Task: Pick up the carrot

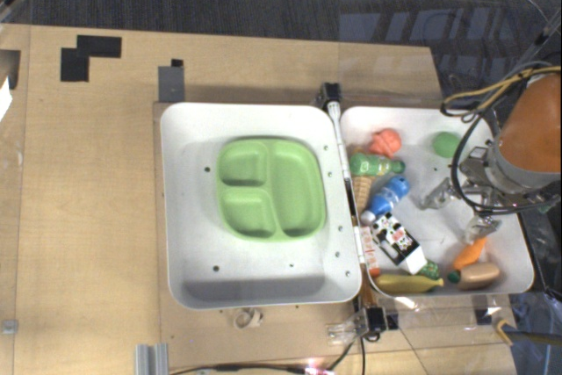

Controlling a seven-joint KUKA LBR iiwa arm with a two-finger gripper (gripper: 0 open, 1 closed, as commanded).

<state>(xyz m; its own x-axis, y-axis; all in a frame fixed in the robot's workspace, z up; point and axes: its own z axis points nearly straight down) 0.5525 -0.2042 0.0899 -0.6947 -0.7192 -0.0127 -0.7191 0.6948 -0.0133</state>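
Carrot (470, 253) in right bin (525, 277), just below fingers (481, 227); finger spread indiscernible.

One fixed overhead camera, slanted down over the bench (88, 189) and both white bins (176, 189).

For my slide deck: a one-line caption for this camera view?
Gripper hangs just above the carrot in the right bin.

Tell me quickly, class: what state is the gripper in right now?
Gripper: in the right bin, just above the carrot; open or shut cannot be told.
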